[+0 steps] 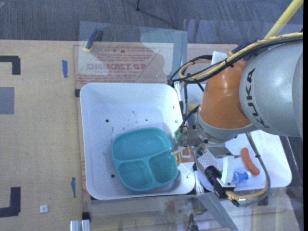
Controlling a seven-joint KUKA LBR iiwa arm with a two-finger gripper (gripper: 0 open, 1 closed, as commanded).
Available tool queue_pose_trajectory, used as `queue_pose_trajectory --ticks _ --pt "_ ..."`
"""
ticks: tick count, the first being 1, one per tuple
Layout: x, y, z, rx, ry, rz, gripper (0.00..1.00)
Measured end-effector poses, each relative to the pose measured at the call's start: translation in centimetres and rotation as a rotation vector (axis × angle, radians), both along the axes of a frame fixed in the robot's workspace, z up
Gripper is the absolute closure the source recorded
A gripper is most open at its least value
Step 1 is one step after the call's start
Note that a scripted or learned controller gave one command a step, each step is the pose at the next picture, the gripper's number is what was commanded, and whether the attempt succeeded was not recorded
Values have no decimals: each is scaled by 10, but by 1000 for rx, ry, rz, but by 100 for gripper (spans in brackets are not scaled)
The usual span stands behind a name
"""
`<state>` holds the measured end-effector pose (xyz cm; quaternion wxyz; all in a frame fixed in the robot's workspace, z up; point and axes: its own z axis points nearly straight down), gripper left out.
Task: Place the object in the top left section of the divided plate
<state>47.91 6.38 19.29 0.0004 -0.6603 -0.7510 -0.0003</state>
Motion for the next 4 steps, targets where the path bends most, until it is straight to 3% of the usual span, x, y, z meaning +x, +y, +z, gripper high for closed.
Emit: queue_pose_trajectory --ticks 1,2,4 --pt "0 -1 -1 -1 1 -2 0" --pt "1 -2 9 0 0 -6 100" --pt "3 -7 29 1 -5 -17 100"
